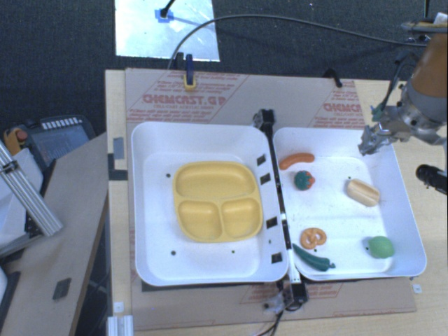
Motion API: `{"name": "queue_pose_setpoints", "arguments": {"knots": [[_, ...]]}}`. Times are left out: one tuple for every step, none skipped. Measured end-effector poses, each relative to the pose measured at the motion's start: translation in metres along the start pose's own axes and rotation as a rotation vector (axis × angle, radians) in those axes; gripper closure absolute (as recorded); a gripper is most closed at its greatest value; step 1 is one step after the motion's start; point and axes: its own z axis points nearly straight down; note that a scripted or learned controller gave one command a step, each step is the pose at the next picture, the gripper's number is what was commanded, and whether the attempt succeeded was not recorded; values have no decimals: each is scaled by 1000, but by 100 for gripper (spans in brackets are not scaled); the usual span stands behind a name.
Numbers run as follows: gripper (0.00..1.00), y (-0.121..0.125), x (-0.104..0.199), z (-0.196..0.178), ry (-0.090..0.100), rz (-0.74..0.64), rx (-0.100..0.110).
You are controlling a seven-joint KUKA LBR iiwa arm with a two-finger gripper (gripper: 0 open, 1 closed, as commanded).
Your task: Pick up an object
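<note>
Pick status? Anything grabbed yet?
Done: nothing lifted. Sausage, hot dog bun, pretzel, green ball, green pepper and teal berry all lie in the right bin. In hand: the gripper hangs at that bin's far right corner. Left: descend, grasp, lift.
</note>
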Motion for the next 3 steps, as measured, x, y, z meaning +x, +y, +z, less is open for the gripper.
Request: {"name": "queue_pose_setpoints", "arguments": {"knots": [[100,-14,46,8,1,-1,0],[100,-31,106,8,1,-2,1],[100,-42,161,-1,1,-2,-1]]}}
